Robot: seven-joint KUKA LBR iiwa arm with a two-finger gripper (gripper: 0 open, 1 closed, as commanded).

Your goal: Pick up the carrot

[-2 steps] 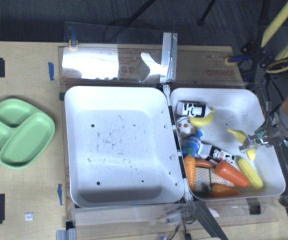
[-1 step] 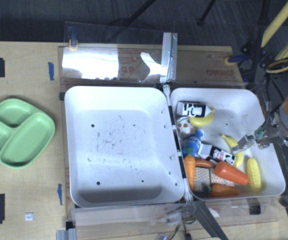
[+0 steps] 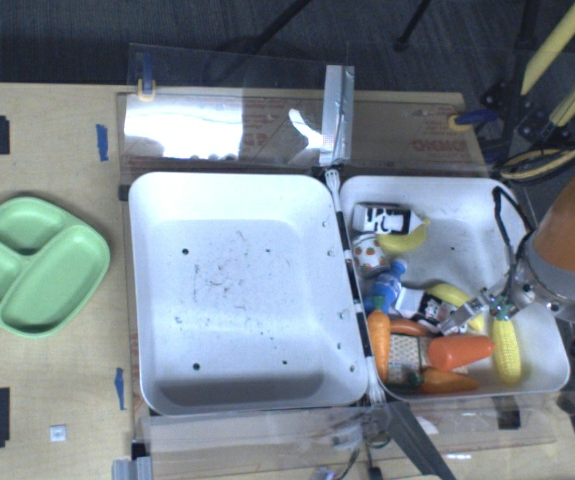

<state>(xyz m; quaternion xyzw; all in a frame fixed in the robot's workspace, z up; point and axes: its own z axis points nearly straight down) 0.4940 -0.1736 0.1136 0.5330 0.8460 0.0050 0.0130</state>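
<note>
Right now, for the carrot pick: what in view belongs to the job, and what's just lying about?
Job:
- orange plastic carrot, right white bin
- two-finger gripper, just above the carrot

Lying about:
- yellow corn cob
- yellow banana
- blue bottle
- left white bin
- green sectioned plate, on the bench
</note>
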